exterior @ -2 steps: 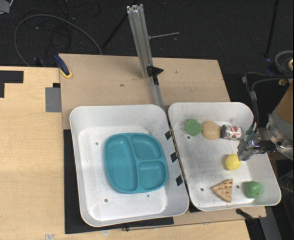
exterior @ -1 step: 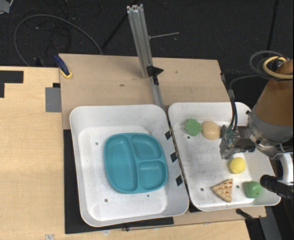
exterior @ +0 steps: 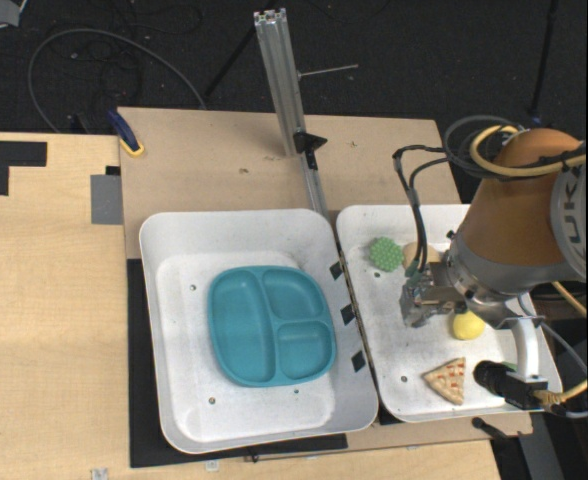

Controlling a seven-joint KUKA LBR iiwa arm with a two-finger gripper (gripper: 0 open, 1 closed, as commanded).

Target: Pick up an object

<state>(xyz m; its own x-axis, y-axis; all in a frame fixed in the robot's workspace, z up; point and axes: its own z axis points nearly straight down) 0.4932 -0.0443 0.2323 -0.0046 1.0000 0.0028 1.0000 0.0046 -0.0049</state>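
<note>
Yellow ball [exterior: 467, 325] in right bin [exterior: 374, 368], beside claw [exterior: 417, 306]; green ball [exterior: 385, 254] near. Claw's state: cannot tell.

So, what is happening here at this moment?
A KUKA arm reaches into the right bin, with its gripper low among a green ball, a yellow ball and a pizza slice toy. It holds nothing that I can see. The left bin has a teal divided plate.

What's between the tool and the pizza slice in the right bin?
In the camera view, bare white bin floor separates the tool from the pizza slice. The yellow ball sits just right of that line.
</note>
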